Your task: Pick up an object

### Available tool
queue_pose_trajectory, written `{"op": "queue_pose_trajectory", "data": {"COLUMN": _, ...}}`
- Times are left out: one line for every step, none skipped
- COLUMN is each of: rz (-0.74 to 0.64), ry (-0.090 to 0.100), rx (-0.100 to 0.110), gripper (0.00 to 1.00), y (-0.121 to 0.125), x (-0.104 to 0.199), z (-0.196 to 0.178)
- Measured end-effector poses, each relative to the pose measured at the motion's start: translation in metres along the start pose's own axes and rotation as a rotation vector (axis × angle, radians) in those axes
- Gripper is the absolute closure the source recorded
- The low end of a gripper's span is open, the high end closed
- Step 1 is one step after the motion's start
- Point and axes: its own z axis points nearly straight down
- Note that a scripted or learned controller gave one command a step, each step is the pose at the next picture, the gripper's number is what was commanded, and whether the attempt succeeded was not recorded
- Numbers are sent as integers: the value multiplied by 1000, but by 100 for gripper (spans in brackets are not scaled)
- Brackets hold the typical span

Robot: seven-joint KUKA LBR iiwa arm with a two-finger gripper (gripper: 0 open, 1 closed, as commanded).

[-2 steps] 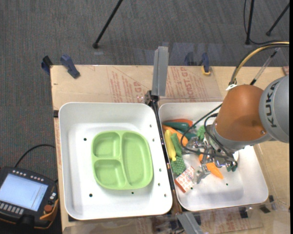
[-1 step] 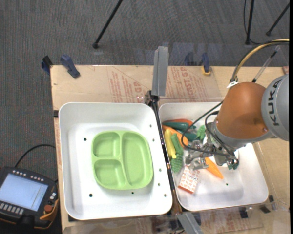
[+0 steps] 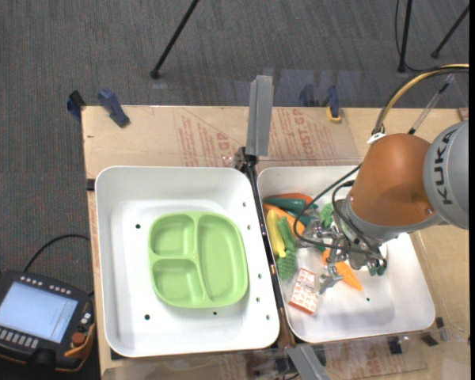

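The right bin (image 3: pixel 404 311) holds a cluster of toy foods: an orange carrot-like piece (image 3: pixel 289 199), a yellow corn-like piece (image 3: pixel 276 234), green pieces (image 3: pixel 287 236) and a small pink-and-white checked packet (image 3: pixel 303 290). My gripper (image 3: pixel 338 269) hangs low over the bin's middle, under the orange wrist band (image 3: pixel 389 182). An orange carrot piece (image 3: pixel 348 275) lies right at its fingertips; whether it is between them I cannot tell. The wrist hides part of the pile.
The left bin (image 3: pixel 119 204) bears a green plate (image 3: pixel 198 258) with three compartments. A grey upright post (image 3: pixel 260 121) stands behind the seam between the bins. A teach pendant (image 3: pixel 36 317) lies at the lower left, off the bench.
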Motion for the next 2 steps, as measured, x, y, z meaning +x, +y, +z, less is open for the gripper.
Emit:
{"op": "queue_pose_trajectory", "data": {"rz": 138, "ry": 6, "rx": 3, "gripper": 0, "y": -2, "x": 2, "z": 10}}
{"op": "queue_pose_trajectory", "data": {"rz": 186, "ry": 3, "rx": 1, "gripper": 0, "y": -5, "x": -57, "z": 10}}
